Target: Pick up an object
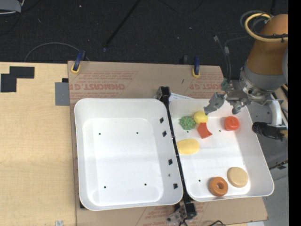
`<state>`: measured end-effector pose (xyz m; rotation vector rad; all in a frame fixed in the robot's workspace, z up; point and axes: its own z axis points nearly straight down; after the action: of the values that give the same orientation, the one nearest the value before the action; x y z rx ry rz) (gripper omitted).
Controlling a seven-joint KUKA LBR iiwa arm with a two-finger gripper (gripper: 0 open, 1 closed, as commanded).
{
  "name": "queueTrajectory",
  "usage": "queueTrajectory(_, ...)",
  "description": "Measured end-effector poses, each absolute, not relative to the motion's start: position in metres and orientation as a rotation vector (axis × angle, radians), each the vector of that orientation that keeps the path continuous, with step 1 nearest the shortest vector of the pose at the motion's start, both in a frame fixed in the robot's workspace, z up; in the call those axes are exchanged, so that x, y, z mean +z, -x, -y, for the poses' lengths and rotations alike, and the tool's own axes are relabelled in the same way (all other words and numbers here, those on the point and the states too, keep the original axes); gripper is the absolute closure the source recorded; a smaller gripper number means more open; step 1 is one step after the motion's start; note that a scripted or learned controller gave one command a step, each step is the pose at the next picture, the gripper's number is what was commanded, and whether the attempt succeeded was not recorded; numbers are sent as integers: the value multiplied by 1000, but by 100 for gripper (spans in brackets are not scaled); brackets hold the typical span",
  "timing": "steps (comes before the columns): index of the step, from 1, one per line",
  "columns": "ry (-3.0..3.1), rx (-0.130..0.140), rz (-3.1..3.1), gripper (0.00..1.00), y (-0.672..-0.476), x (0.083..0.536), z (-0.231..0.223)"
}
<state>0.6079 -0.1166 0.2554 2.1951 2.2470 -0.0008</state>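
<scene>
Camera view looks down at a slant on a pale wooden bench (33, 145) with a brown cardboard sheet (122, 79) clamped on it by two yellow-and-blue clips (77, 65) at its far edge; the sheet bears reversed red print. Beyond the bench lies dark carpet (141, 22) with thin cables trailing across it. On the cardboard sit two shallow white bins side by side, the left bin (89, 112) and the right bin (256, 159), joined by a black strip down the middle. The objects all lie in the right bin: a green bumpy piece (187, 122) touching a small yellow ball (201, 117), a red wedge (204, 131) just below them, a yellow oval (188, 146) nearer the divider, a red round piece (231, 123) to the right, and near the front a brown ring (218, 186) beside a tan disc (237, 177). The gripper (226, 103) hangs above the far part of the right bin, its two fingers spread wide with nothing between them, one fingertip near the yellow ball, the other near the red round piece.
</scene>
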Motion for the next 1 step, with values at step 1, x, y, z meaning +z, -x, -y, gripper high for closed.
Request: queueTrajectory(1,-2231,-12,-2226,0,-615,119,150)
